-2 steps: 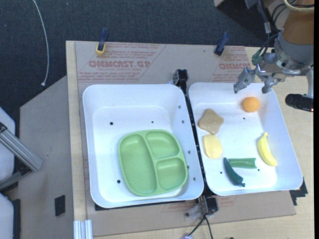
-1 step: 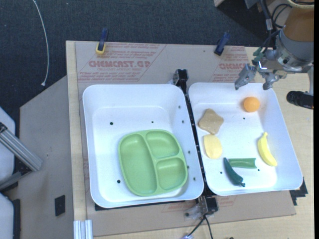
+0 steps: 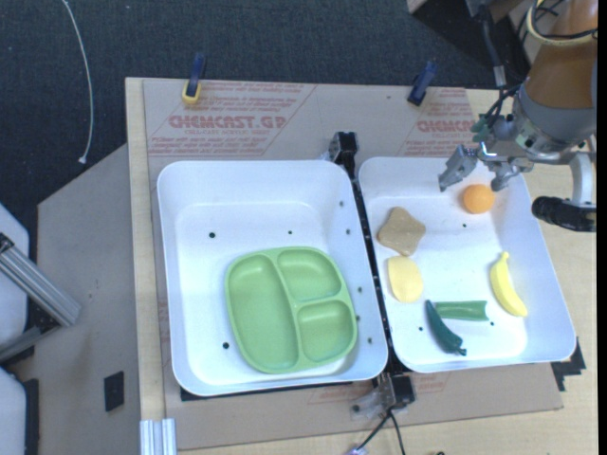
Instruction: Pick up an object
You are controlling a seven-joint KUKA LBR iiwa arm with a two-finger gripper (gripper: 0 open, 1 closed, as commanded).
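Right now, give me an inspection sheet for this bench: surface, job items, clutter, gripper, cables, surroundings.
Surface: cardboard-covered bench bearing a left bin and a right bin, side by side.
Job's things: in the right bin, an orange ball, a tan piece, a pale yellow piece, a banana, a green pepper.
Clutter: green divided plate in the left bin.
Gripper: gripper open, above the right bin's far end, just beside the ball, holding nothing.
Cables: white cable on the floor at left.
Surroundings: dark carpet; two clamps on the far edge.
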